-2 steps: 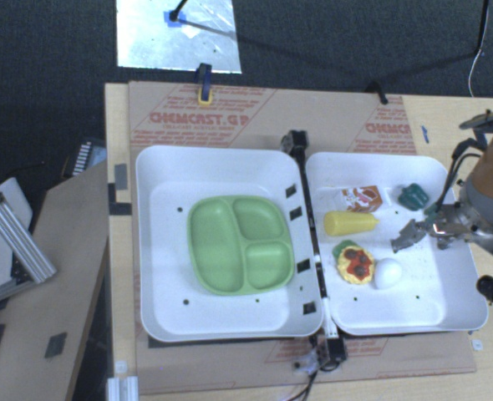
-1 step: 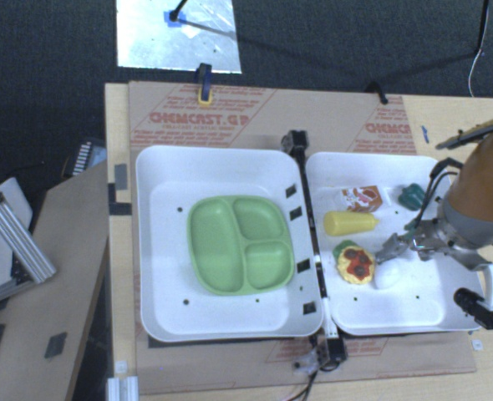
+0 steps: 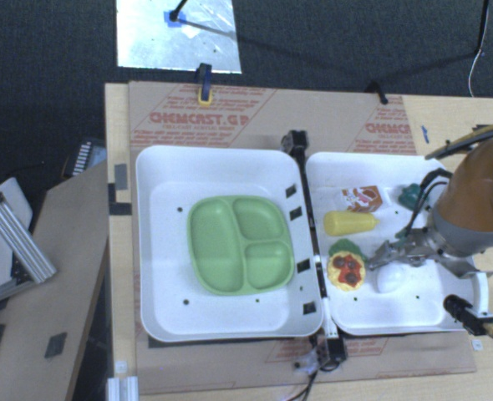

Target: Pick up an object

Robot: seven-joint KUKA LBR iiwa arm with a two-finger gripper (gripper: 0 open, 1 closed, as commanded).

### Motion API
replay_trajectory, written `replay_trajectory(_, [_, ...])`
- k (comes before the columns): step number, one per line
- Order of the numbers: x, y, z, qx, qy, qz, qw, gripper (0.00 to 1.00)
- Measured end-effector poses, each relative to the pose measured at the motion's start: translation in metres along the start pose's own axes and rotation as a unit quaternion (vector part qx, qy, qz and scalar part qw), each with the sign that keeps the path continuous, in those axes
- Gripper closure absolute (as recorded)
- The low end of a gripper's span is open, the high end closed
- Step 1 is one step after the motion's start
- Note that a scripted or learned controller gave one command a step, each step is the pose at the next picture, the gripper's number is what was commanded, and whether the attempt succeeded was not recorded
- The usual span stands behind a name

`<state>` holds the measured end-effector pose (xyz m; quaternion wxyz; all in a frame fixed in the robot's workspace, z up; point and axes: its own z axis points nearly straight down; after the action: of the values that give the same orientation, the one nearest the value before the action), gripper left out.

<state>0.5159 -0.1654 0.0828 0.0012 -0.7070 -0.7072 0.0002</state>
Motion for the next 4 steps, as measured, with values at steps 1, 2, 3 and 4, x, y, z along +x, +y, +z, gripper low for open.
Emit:
replay_trajectory(1, [-0.001, 0.001, -0.012, -0.002, -0.001, 0.000, 1.0000, 1.00])
replay_trajectory(2, [-0.009, 0.000, -0.059, -0.003, -0.002, 0.001, 1.0000, 1.00])
replay_trajectory(3, [-0.018, 0.004, -0.107, -0.004, -0.002, -0.001, 1.0000, 1.00])
replay_trajectory(4, [-0.024, 0.007, -0.151, -0.004, -0.002, -0.002, 1.0000, 1.00])
